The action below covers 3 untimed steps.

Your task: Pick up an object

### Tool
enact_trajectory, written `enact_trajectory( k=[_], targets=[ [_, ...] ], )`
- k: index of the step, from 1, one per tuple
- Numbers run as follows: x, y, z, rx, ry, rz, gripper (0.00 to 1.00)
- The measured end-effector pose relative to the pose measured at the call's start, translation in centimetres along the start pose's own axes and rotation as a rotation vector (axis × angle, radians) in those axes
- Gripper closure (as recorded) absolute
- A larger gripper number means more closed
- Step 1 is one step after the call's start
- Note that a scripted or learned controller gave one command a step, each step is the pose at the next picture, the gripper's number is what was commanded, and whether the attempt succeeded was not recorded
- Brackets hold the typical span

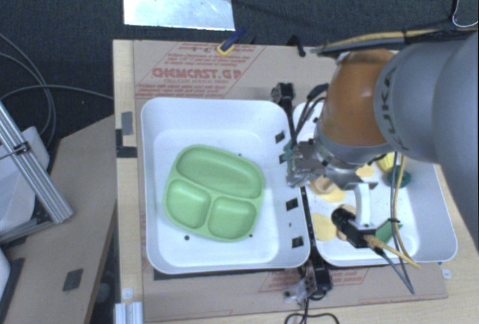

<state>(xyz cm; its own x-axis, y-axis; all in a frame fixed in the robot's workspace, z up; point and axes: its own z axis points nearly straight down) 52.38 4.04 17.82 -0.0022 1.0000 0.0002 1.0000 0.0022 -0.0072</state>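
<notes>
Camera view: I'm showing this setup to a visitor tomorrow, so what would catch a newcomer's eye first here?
Most likely the big grey arm with its orange band, reaching in from the right and hanging low over the right bin. Next, the green divided plate lying in the left bin, bright against the white. Small yellow pieces lie scattered beneath the arm in the right bin.
</notes>
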Motion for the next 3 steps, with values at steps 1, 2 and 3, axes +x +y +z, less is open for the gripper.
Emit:
enact_trajectory(
  k=[1, 2, 3],
  targets=[
    [-4.0, -3.8, -0.6, -0.005, 0.000, 0.005, 1.00],
    [1.1, -3.7, -2.1, -0.010, 0.001, -0.005, 1.00],
    [7.6, 0.2, 3.4, -0.010, 0.001, -0.006, 1.00]
  ],
)
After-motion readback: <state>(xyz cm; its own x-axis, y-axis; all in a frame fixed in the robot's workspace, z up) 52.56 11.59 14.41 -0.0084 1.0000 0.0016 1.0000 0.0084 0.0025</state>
